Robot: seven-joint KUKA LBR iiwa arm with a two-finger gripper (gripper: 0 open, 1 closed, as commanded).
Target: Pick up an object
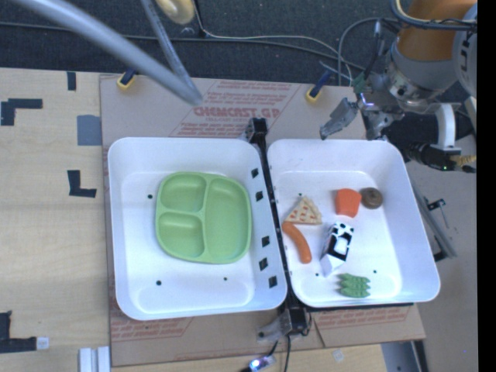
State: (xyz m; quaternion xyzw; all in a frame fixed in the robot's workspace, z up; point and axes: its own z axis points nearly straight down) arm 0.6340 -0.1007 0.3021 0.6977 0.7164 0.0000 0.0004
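Orange sausage, diagonal, upper-left to lower-right

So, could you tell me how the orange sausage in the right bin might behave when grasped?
The orange sausage looks long, thin and rounded, so it may roll if nudged sideways. Its smooth skin could slip between the fingers. It seems small and probably light, lying close to the right bin wall by the divider.

My arm is cut off by the top and right edges, so only the orange band and wrist show. My gripper sits above the right bin's far rim; finger spacing unresolved, too small and dark. Black-and-white item in that bin: too small to identify.
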